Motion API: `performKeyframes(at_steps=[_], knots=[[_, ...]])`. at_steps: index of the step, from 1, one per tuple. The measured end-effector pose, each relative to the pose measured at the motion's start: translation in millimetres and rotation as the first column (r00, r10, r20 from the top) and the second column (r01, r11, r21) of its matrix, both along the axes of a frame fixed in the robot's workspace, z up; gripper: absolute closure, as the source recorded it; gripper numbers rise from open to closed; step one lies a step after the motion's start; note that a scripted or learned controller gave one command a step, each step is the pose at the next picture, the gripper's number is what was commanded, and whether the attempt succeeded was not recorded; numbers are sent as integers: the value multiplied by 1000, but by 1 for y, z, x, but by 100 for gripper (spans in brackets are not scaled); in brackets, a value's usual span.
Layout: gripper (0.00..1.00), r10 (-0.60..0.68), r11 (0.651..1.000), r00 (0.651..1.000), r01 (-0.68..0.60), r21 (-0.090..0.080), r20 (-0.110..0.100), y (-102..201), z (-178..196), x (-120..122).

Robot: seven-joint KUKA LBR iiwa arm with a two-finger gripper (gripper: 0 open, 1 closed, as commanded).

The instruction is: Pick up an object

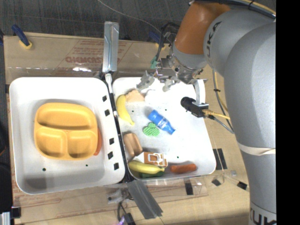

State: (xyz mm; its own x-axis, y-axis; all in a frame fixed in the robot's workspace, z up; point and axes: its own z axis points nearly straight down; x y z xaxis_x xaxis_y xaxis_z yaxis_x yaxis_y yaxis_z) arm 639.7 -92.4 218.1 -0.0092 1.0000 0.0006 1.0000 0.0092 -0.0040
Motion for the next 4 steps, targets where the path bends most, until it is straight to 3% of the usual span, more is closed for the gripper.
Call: performKeyframes(at_steps=[1, 2, 3, 4], knots=[[0, -101, 995, 995, 101, -2, 4, -11, 51, 15], [0, -91, 996, 996, 91, -1, -10, -9, -84, -49], [0, -158, 987, 987, 158, -1, -2, -37, -128, -43], [0, 68, 998, 998, -68, 2, 0, -10, -127, -108]])
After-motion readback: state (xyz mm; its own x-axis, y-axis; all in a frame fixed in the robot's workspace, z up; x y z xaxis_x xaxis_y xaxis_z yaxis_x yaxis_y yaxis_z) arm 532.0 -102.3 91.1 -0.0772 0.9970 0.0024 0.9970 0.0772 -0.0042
